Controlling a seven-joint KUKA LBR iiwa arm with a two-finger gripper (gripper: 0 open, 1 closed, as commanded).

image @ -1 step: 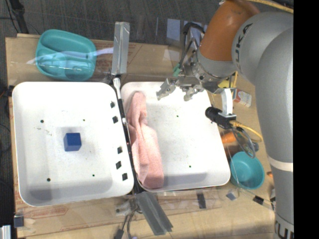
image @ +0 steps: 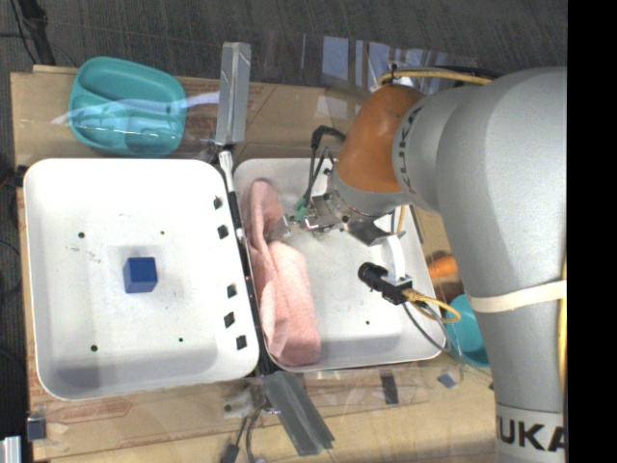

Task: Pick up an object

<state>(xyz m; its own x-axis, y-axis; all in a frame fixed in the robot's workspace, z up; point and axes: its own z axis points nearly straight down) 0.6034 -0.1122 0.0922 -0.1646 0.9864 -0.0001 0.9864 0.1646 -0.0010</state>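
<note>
A pink cloth (image: 281,280) lies crumpled along the left wall of the right bin (image: 390,345), running from its far end to its near edge. My gripper (image: 292,222) is low in the right bin, right at the upper part of the cloth, under the orange wrist band (image: 376,152). A small blue cube (image: 141,274) sits alone on the floor of the left bin (image: 58,355). The arm's bulk hides the right side of the right bin.
A teal plastic object (image: 125,106) rests on the bench beyond the left bin. A black cable connector (image: 384,283) hangs over the right bin's floor. An orange object (image: 442,266) and a teal one (image: 468,336) peek out at the right bin's right edge.
</note>
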